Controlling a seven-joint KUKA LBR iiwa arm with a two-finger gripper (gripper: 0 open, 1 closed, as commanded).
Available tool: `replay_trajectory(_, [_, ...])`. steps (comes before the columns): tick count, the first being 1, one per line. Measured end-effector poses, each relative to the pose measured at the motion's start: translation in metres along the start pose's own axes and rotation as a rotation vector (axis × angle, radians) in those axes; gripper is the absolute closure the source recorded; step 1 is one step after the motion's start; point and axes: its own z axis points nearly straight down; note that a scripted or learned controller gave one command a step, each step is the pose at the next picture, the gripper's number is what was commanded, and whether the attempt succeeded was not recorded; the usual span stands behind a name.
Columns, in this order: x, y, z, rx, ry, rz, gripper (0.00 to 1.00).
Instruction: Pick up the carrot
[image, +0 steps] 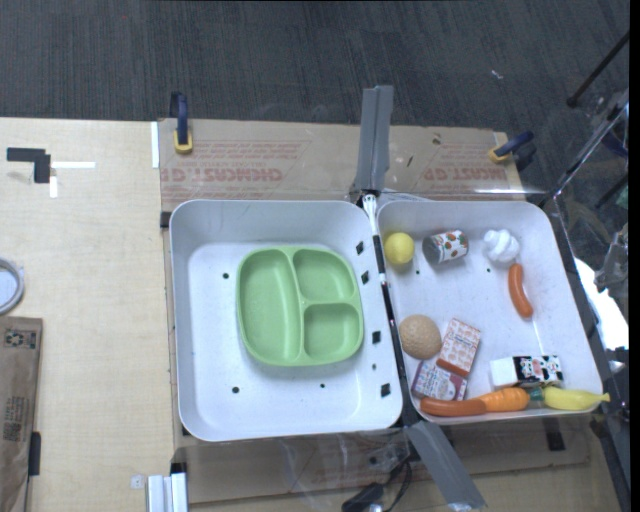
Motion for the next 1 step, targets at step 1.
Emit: replay_trajectory(1, [-0.0001, 0.0003, -0.0075, 0.003, -0.003, -0.003, 1.00])
